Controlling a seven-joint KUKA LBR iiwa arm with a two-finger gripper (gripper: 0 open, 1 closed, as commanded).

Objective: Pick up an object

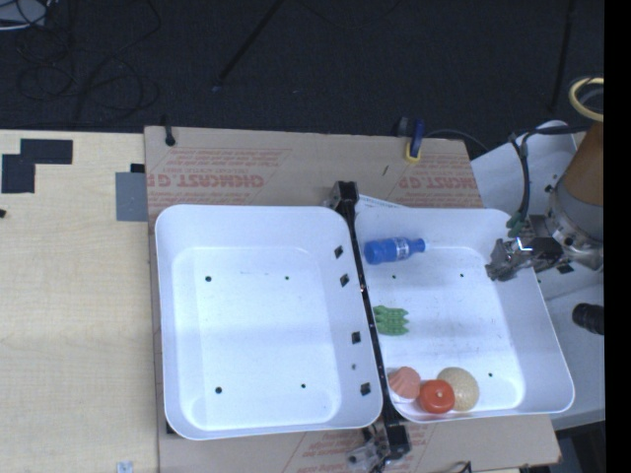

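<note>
Jaws [505, 262] at bin's right rim, blue bottle [393, 250] lying flat

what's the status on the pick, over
Gripper at right bin's right rim, nothing held. Blue bottle, green toy, three round pieces untouched. Path clear.

Arm [592, 180] cut off at right edge

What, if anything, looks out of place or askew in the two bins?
Little stands out. The blue bottle lies on its side, tilted, against the right bin's far wall. The gripper sits at that bin's right rim, apart from every object.
</note>
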